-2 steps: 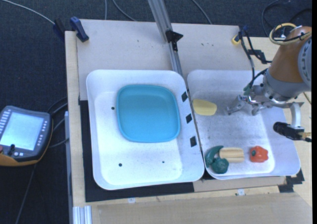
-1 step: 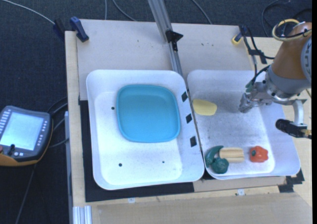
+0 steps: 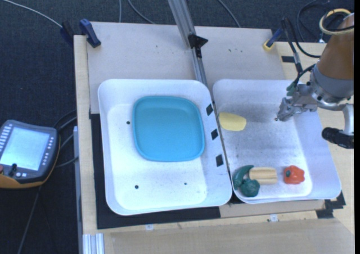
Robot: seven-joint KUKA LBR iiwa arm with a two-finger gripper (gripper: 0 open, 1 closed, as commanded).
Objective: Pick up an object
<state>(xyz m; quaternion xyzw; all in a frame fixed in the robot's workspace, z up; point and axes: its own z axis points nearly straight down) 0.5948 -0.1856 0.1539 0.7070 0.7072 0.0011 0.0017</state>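
In the right bin (image 3: 270, 146) lie a pale yellow lemon-like piece (image 3: 232, 122) near its left wall, a dark green pepper-like piece (image 3: 246, 180), a tan block (image 3: 263, 175) and a red tomato-like piece (image 3: 293, 175) along the front edge. My gripper (image 3: 284, 111) hangs over the upper right part of that bin, well right of the yellow piece and above the red one. Nothing shows between its fingertips.
The left bin (image 3: 112, 135) bears a blue square plate (image 3: 168, 128). A metal pole (image 3: 183, 11) slants down to the seam between the bins. Clamps (image 3: 90, 32) sit at the bench's back corners. A teach pendant (image 3: 25, 152) lies on the floor at left.
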